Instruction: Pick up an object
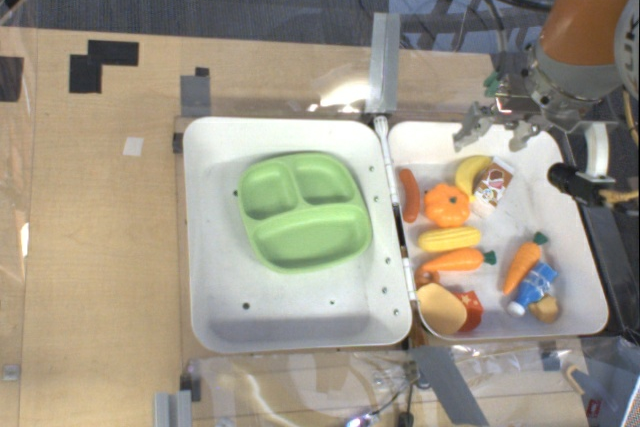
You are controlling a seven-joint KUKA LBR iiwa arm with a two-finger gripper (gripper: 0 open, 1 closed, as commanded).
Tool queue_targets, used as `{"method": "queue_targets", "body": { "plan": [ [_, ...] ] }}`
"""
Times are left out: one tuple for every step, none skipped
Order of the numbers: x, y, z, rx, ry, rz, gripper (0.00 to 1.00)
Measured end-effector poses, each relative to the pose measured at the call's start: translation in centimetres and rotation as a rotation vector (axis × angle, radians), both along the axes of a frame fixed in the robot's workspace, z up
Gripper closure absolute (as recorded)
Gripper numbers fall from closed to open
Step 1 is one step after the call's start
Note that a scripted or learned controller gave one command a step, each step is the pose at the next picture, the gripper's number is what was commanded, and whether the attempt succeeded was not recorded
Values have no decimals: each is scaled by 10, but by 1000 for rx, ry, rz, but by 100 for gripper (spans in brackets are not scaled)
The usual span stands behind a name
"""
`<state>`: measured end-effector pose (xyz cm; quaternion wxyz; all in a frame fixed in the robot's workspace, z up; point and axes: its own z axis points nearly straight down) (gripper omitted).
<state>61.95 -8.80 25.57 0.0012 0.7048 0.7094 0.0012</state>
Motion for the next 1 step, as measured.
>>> {"method": "queue_targets", "body": {
  "plan": [
    [0,0,0,0,0,0,0]
  ]
}}
